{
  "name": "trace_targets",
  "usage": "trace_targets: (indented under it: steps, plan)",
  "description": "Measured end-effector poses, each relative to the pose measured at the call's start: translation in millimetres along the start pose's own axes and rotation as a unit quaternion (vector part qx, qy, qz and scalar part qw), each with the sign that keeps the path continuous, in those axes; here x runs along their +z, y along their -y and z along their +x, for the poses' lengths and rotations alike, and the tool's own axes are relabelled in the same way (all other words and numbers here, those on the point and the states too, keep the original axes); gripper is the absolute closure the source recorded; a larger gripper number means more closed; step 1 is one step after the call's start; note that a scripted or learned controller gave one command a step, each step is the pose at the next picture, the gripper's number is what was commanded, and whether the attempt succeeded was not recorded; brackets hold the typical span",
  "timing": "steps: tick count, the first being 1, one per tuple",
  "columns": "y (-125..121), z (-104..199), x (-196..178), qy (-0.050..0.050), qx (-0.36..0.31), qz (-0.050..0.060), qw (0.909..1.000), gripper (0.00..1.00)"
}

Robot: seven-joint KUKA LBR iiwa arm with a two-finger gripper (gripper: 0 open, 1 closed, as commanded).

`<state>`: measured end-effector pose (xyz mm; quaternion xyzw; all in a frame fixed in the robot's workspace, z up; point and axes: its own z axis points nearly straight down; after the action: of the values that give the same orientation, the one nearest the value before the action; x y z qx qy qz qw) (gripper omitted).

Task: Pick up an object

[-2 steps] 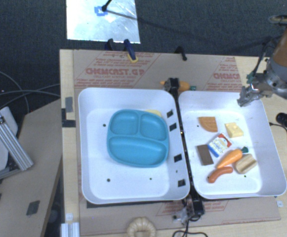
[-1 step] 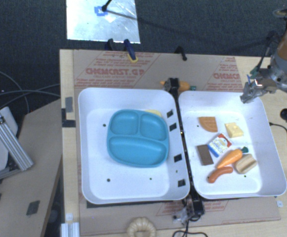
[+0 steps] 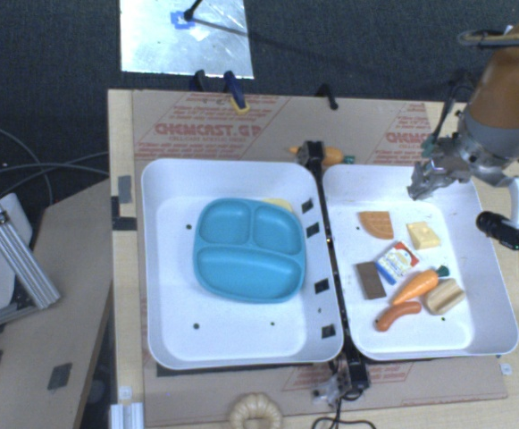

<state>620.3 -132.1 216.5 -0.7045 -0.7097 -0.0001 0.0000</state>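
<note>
My gripper (image 3: 422,186) hangs over the far right part of the right bin (image 3: 473,333), above its bare floor; nothing shows between its fingers. Nearer the camera in that bin lie a tan toast slice (image 3: 377,223), a pale yellow cheese block (image 3: 423,235), a small blue and red packet (image 3: 396,263), a brown chocolate bar (image 3: 371,280), an orange carrot (image 3: 415,284), a beige bread piece (image 3: 444,297) and an orange-brown sausage (image 3: 394,316). The toast slice is the closest to the gripper, a little below and left of it.
The left bin (image 3: 165,266) holds a blue sectioned plate (image 3: 248,248) with a pale yellow piece (image 3: 280,204) at its far edge. A black divider with clips (image 3: 323,239) runs between the bins. A beige ring (image 3: 256,411) lies at the bench's front edge.
</note>
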Motion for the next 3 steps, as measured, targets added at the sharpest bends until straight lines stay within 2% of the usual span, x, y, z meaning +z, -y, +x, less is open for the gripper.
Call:
trace_targets:
  steps: [1,2,3]
  plan:
    - [4.0,59.3,-9.2,-0.001,-0.001,-0.001,1.0,1.0]
    - [17.3,67.9,-18.2,0.0,0.0,0.0,1.0,1.0]
    - [18.8,75.8,-7.6,0.0,0.0,0.0,1.0,1.0]
